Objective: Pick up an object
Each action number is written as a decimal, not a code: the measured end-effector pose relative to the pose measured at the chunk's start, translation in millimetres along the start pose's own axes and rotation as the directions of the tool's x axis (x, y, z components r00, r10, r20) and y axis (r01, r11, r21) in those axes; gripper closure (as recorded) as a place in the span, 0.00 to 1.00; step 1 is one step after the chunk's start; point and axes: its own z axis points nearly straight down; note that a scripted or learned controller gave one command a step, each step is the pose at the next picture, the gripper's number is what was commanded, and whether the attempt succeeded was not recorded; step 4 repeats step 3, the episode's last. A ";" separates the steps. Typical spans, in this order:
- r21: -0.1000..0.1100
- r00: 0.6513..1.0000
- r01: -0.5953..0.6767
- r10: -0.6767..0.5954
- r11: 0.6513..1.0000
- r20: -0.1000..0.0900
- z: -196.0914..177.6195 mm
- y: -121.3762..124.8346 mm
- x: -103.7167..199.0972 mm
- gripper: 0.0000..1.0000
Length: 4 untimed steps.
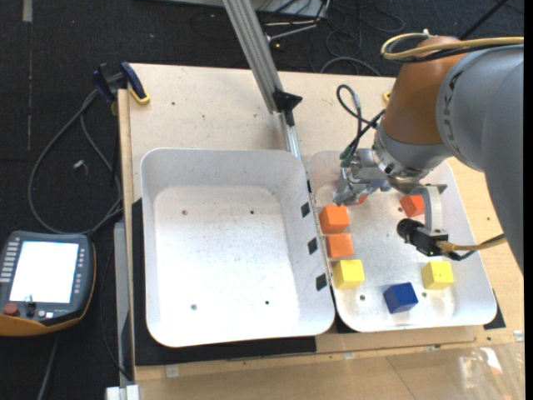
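— Over the right bin [466, 307], what's the arm [466, 98] doing?
— It reaches in from the right, and its gripper [356, 188] hangs low near the bin's back left part, just above an orange cube [335, 217].
— Is it holding anything?
— Can't tell. The wrist hides the gripper's tip, so I can't say how it stands.
— What else is in that bin?
— A second orange cube [340, 245] just in front of the first, then a yellow cube [349, 272] in front of that, all along the left wall. A blue cube [400, 297] sits near the front, another yellow one [438, 274] to its right, and an orange-red block [412, 204] peeks out by the wrist.
— And the left bin [158, 223]?
— White, speckled floor.
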 end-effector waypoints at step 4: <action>0.010 1.000 -0.005 0.005 1.000 0.002 5.0 -2.8 -3.2 0.00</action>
